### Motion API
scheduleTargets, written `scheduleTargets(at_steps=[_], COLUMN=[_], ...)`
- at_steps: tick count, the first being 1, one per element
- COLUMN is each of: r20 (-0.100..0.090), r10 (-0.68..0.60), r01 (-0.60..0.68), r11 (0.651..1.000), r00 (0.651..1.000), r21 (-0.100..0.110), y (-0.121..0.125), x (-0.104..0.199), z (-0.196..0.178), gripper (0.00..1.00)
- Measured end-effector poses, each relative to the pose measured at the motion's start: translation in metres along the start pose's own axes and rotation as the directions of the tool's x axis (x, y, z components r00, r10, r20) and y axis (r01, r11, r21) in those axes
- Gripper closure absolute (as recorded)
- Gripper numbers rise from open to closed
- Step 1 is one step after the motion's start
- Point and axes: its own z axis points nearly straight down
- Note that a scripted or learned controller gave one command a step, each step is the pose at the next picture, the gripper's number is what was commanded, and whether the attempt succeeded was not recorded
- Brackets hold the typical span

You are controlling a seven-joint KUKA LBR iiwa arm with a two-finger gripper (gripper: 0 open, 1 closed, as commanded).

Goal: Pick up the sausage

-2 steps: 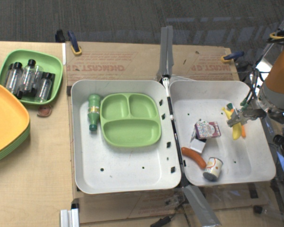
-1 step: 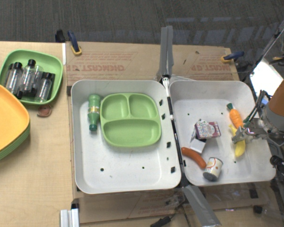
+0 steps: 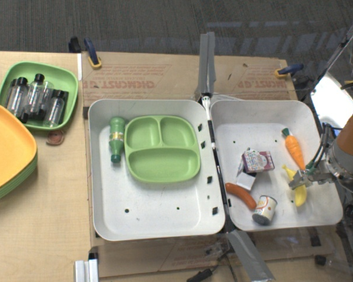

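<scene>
The sausage [image 3: 240, 195], reddish-orange and slightly curved, lies in the right bin [image 3: 270, 119] near its left wall, towards the front. It touches nothing but the bin floor; a small can [image 3: 265, 209] lies just to its right. My gripper [image 3: 301, 181] reaches in from the right edge and hovers low over a yellow banana [image 3: 298, 194], about a hand's width to the right of the sausage. Nothing shows held in it.
The right bin also holds a purple-and-white carton [image 3: 257, 161] behind the sausage and a carrot [image 3: 293, 148] at the back right. The left bin [image 3: 153, 210] holds a green divided plate [image 3: 162, 148] and a green bottle [image 3: 116, 138]. A tray of vials [image 3: 38, 96] and orange plates [image 3: 9, 154] sit on the bench.
</scene>
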Motion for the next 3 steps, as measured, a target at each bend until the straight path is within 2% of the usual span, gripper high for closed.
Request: scheduleTargets(at_steps=[1,3], r20=[0.002,0.006], r10=[0.104,0.097], r01=[-0.104,-0.097], r11=[0.995,0.995], r00=[0.995,0.995], r21=[-0.001,0.001], y=[0.070,0.070], x=[-0.014,-0.014], z=[-0.056,-0.072], gripper=[1.00,1.00])
